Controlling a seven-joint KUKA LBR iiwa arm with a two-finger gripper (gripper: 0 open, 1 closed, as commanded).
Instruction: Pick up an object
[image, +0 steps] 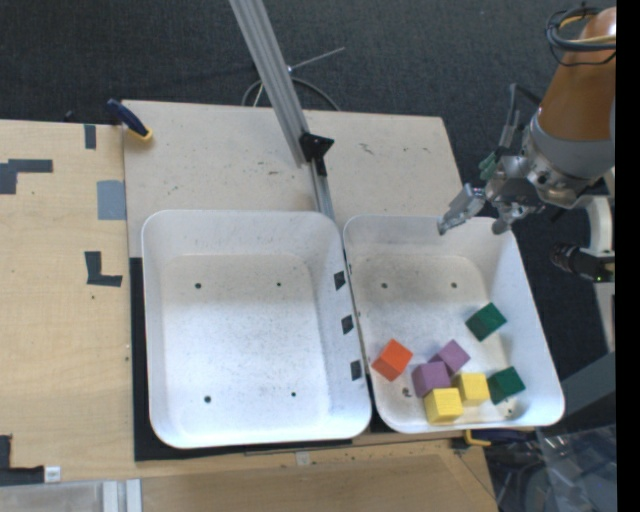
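Seven small blocks lie in the right bin (520, 275), all gathered toward its 5 o'clock corner. An orange cube (392, 359) sits at the 9 o'clock end of the group, a little apart from the rest. Two purple cubes touch each other: the larger purple cube (431, 377) and, at its 2 o'clock, the smaller purple cube (454, 354). Two yellow cubes lie just below them, the near yellow cube (443, 404) and the far yellow cube (473, 387), side by side. A dark green cube (506, 383) rests at 3 o'clock of the far yellow one, and a second green cube (486, 321) stands alone toward 12 o'clock of the cluster.

The jaws (472, 214) hang over the 12 o'clock rim of the right bin, well apart from every block (nothing sits between them); they look parted, empty. The left bin (160, 240) sits beside it on the table (60, 300).
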